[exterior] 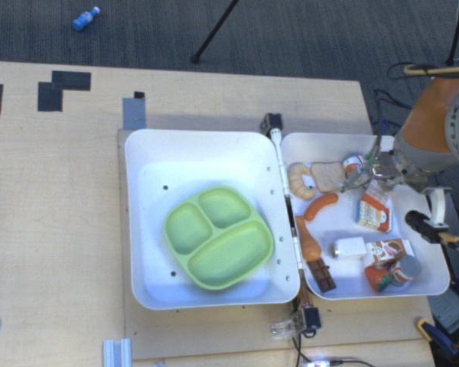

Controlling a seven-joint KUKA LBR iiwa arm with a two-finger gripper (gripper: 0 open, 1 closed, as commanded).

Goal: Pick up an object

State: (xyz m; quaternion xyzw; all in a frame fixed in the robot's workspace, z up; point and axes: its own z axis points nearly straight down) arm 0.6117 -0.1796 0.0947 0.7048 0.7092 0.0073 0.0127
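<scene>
My gripper (pixel 359 176) hangs low over the upper part of the right bin (pixel 436 285), at the right edge of a slice of toast (pixel 326 176) and just below a small tin (pixel 353 163). Nothing shows held in it. Close by lie a pale bagel (pixel 299 180), an orange sausage (pixel 321 205) and a small juice carton (pixel 374 211). Toward the front of the bin are a white block (pixel 349 246), a carrot (pixel 308 241), a chocolate bar (pixel 320 274), a second carton (pixel 388 249), a red strawberry (pixel 376 280) and a grey can (pixel 407 267).
The left bin (pixel 138 205) holds a green divided plate (pixel 218 237). A rail (pixel 284 197) separates the two bins. The grey arm with its orange band (pixel 432 117) reaches in from the right. Bare wooden bench lies to the left.
</scene>
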